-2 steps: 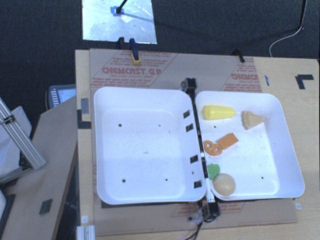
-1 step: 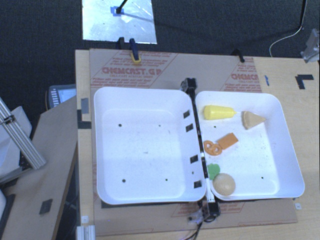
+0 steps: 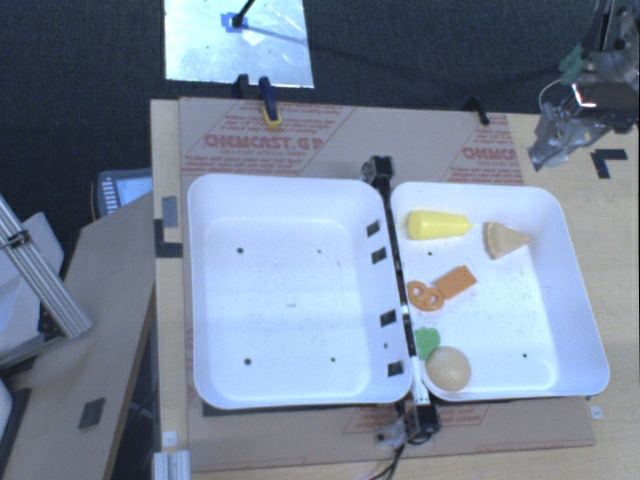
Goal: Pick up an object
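My bench carries a printed board with 2 white bins side by side on it

Silvery-grey metal tool with a greenish fitting above.

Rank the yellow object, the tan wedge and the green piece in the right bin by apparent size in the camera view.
1. yellow object
2. tan wedge
3. green piece, partly hidden behind the beige ball, so its full size is unsure.
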Motion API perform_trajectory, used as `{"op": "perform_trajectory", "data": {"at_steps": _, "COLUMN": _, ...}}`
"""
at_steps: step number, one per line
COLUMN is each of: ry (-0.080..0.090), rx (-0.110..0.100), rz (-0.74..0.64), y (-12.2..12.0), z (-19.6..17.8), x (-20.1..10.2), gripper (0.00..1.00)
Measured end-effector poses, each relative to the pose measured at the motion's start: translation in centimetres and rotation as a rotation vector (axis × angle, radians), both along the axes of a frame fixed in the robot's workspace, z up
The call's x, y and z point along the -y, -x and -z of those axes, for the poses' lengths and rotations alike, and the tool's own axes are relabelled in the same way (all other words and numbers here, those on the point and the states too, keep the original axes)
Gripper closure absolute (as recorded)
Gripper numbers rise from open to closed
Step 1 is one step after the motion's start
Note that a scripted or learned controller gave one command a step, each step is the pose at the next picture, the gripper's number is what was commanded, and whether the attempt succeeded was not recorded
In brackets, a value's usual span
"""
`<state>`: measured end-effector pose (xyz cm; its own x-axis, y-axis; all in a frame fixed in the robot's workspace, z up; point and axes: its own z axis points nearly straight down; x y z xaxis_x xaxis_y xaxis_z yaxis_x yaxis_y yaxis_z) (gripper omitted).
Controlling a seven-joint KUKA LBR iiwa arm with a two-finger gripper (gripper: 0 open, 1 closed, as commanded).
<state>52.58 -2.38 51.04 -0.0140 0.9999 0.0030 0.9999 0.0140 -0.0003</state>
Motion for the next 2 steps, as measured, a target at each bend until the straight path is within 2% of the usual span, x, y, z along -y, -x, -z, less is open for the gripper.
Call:
{"op": "perform_trajectory", "data": {"at_steps": 1, "ry": -0.001, "rx": 0.006, "rz": -0.001, "y": 3.8, "z": -2.7, "x": -9.0, "gripper": 1.00}}
{"op": "perform_trajectory", "data": {"at_steps": 2, "ry": 0.001, "rx": 0.003, "rz": 0.008, "y": 3.9, "z": -2.5, "x": -10.6, "gripper": 1.00}}
